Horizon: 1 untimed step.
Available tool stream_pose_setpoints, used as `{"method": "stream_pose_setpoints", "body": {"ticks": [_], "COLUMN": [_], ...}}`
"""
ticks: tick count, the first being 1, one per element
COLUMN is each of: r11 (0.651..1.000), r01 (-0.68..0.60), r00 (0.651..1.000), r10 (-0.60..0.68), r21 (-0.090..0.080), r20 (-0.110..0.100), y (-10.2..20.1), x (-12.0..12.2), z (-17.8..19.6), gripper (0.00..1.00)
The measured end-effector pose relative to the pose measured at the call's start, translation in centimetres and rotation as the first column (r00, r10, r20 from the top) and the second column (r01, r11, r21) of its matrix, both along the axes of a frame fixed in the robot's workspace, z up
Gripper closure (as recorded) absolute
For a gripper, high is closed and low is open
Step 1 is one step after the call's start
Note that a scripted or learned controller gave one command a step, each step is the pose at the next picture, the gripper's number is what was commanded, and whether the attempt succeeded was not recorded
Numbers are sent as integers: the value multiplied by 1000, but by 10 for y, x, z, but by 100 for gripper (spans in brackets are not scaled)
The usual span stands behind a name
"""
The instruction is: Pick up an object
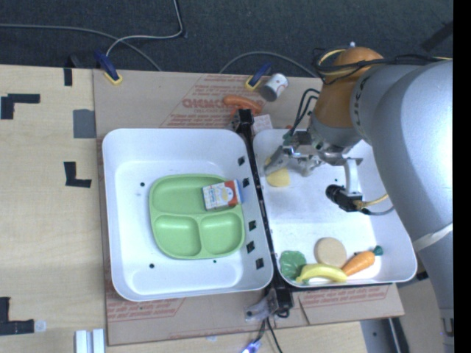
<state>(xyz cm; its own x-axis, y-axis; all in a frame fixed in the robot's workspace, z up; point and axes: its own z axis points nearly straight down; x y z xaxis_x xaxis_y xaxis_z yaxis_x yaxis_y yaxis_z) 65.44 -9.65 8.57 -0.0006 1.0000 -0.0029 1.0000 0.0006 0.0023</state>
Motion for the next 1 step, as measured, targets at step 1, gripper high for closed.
{"method": "stream_pose_setpoints", "body": {"ticks": [1], "r11": [1000], "r01": [0], "r00": [1000], "r10": [0], "r21": [0], "r20": [0], "y": [1], "x": [-3], "z": [0], "gripper": [0]}}
